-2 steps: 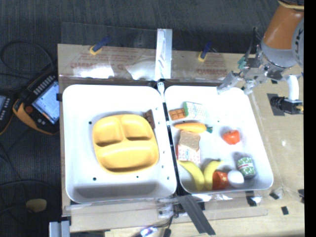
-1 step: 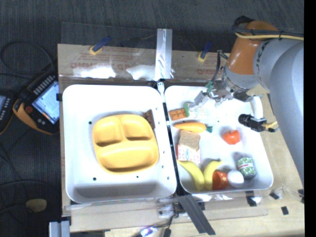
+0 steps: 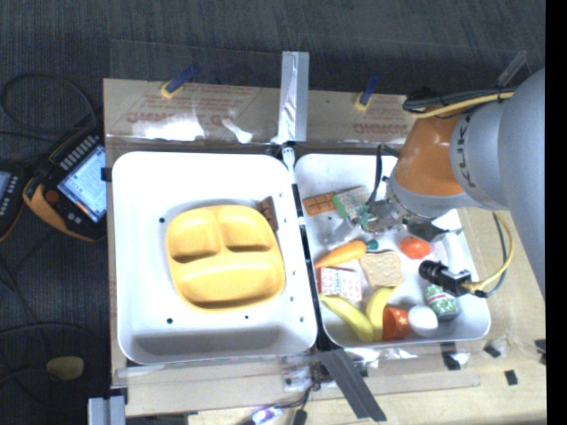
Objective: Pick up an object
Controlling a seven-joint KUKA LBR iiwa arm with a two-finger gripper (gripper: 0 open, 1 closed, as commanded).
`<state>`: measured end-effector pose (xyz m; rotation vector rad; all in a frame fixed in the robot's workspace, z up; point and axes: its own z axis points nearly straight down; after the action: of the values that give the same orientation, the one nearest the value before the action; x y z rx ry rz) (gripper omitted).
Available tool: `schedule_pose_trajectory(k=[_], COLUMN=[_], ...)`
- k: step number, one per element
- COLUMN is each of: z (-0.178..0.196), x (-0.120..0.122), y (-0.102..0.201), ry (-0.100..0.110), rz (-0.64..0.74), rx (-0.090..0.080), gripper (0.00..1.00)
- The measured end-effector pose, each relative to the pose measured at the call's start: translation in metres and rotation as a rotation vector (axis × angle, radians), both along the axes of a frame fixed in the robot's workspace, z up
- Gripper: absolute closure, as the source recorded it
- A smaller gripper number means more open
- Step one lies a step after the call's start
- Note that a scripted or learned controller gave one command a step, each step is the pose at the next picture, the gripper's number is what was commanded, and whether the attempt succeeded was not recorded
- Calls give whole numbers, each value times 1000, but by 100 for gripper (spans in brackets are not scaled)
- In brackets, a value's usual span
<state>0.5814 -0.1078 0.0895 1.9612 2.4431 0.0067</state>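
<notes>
the gripper (image 3: pixel 376 224) is low in the right bin (image 3: pixel 474 326), over the clutter near a carrot (image 3: pixel 341 253) and a slice of bread (image 3: pixel 383 270); its state i cannot tell, because the wrist covers it. i judge the step is reaching for an object, with none lifted yet. the next move needs a sure closing on one item, then a straight lift. the left bin (image 3: pixel 133 326) holds a yellow tray (image 3: pixel 226 255).

left white bin (image 3: pixel 133 326): yellow plastic divided tray (image 3: pixel 225 255) | right white bin (image 3: pixel 474 321): orange carrot (image 3: pixel 341 253), yellow bananas (image 3: pixel 359 312), toast slice (image 3: pixel 382 269), white egg (image 3: pixel 423 320) | tool (image 3: pixel 376 220) low over right bin
</notes>
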Motion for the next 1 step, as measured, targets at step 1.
schedule_pose_trajectory(k=[1], z=[-1], x=[88], y=[3], ry=[6], rz=[-144], rx=[-2], gripper=[0])
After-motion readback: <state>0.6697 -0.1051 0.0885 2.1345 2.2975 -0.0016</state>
